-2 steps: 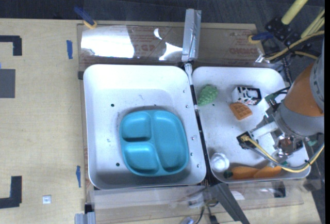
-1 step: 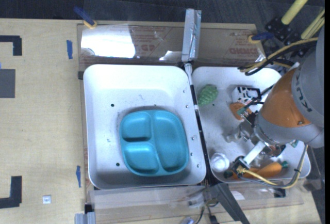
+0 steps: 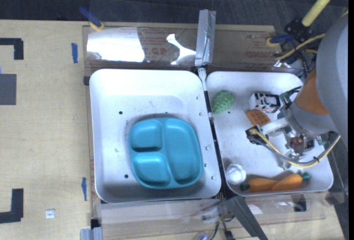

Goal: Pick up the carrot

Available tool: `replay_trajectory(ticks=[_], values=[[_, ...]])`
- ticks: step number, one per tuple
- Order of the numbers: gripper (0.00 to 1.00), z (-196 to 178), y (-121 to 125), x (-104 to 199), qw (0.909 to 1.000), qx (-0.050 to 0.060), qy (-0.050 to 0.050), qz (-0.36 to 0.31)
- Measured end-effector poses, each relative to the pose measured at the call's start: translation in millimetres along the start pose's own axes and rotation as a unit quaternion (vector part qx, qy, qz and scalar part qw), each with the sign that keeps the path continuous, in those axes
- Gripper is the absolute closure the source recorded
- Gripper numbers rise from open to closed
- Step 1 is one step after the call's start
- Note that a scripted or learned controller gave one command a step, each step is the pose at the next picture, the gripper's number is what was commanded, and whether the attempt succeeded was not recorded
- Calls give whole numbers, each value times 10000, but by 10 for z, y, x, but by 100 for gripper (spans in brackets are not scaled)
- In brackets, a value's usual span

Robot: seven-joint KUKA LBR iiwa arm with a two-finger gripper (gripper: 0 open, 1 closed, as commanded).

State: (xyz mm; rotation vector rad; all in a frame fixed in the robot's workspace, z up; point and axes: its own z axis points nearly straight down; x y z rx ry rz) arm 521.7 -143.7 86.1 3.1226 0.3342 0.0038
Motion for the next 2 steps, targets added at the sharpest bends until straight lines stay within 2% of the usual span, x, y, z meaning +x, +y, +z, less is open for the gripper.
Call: replay_trajectory(ticks=[1, 2], values=[[0, 0, 432, -525, 10000, 18, -11, 68], [100, -108, 431, -517, 10000, 14, -8, 57]])
